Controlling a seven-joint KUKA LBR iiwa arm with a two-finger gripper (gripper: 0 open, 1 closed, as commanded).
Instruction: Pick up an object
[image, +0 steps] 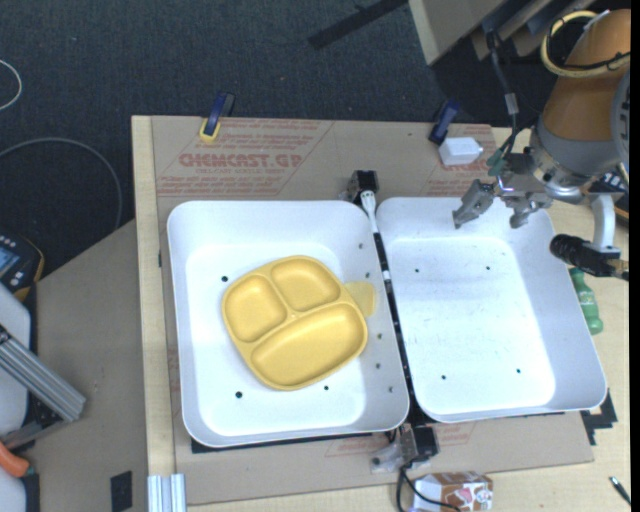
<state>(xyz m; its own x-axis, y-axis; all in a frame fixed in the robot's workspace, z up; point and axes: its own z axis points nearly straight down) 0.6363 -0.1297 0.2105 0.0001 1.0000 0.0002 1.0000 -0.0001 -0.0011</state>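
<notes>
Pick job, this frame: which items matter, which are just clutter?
Job:
yellow divided plate in left bin
gripper, jaws open, over right bin

Clutter:
blue clamp
white block
green object beside the right bin

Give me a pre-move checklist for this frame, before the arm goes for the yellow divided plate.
1. Target located: yellow divided plate lies flat in the left bin. Ok.
2. Pincer free: fingers spread, nothing between them. Ok.
3. Pincer over target: it hangs at the far edge of the right bin, not above the plate. Not ok.
4. Path across: the divider between the bins is low, nothing standing in the way. Ok.
5. Graspable edge: the plate's rim is exposed all round, but lies flat. Cannot tell.
</notes>
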